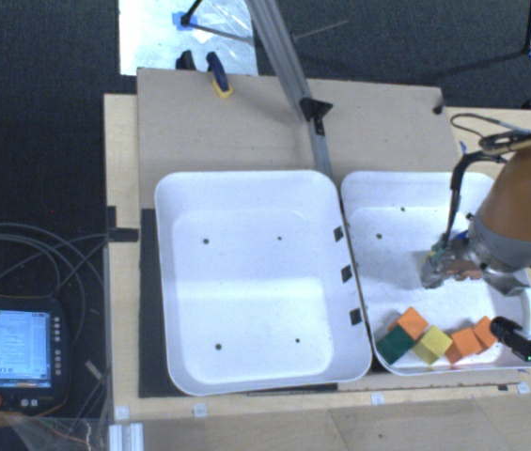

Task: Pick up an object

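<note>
Two shallow white plastic bins are counted on the worktop: the left bin and the right bin. Five small blocks are seen in the right bin's near corner: three orange blocks, one dark green block and one yellow block. One handheld control pendant with a lit screen is counted beside the worktop.

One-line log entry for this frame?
phase: approach | gripper: over right bin, above blocks, holding nothing visible | blocks: orange, green, yellow clustered at near edge
</note>
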{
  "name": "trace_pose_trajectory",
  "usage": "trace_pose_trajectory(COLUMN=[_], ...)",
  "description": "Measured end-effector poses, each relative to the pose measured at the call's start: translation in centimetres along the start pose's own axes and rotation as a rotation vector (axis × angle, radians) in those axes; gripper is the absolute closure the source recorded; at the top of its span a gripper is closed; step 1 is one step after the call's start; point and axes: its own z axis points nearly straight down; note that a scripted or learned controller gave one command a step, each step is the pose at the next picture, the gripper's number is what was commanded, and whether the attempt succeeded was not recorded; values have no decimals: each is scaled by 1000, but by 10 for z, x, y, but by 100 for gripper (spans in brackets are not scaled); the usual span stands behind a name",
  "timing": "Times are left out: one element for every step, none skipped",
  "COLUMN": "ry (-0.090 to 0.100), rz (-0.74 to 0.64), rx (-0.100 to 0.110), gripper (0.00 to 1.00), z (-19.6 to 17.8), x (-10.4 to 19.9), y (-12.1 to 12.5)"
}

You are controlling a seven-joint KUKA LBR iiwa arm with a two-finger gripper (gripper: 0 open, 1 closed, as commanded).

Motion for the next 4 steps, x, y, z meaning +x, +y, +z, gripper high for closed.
trace_pose_trajectory(ry=[-1, -1, -2, 3], rz=[0, 0, -1, -6], rx=[-2, -3, -4, 1], gripper=[100, 100, 100, 100], z=[-44, -88, -127, -138], x=[0, 0, 0, 53], y=[-2, -2, 0, -11])
